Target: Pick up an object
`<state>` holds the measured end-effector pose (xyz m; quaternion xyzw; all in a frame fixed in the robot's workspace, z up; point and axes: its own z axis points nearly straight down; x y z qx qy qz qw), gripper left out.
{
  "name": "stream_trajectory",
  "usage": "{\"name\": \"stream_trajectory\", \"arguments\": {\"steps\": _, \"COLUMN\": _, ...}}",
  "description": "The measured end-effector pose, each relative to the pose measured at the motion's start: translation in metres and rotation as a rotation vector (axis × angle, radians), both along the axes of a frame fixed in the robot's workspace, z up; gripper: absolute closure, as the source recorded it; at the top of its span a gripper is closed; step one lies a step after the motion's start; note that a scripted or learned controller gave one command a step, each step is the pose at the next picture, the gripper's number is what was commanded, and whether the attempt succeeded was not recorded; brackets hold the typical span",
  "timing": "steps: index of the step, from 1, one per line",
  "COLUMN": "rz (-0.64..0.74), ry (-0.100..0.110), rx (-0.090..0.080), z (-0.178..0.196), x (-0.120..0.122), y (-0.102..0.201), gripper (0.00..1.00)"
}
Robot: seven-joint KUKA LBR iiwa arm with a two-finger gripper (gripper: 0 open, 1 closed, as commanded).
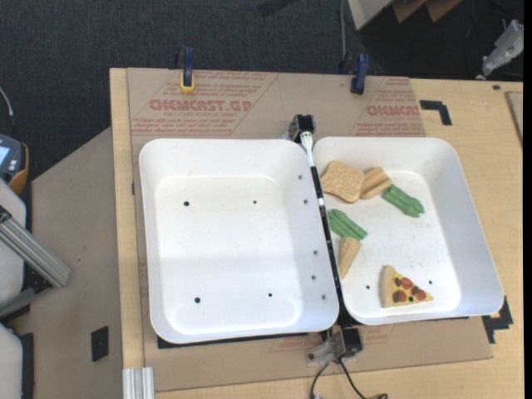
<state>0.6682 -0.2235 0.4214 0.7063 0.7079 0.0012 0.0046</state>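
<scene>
Two white bins side by side on my bench. The left bin (224, 239) has a bare floor. The right bin (449, 214) holds a bread slice (342, 181), a smaller tan piece (376, 183) touching it, two green pods (404, 200) (346, 224), a tan wedge (347, 254) and, nearest, a pizza slice (403, 288). Of my gripper's opening, I cannot tell.

White bins (166, 173), 2 green pieces (405, 199), red-dotted pizza slice (401, 288).
</scene>
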Motion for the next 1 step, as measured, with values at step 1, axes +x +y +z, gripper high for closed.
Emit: {"name": "stream_trajectory", "arguments": {"steps": 1, "rz": 0.000, "ry": 0.000, "rx": 0.000, "z": 0.0414, "x": -0.0012, "y": 0.0000, "gripper": 0.00}}
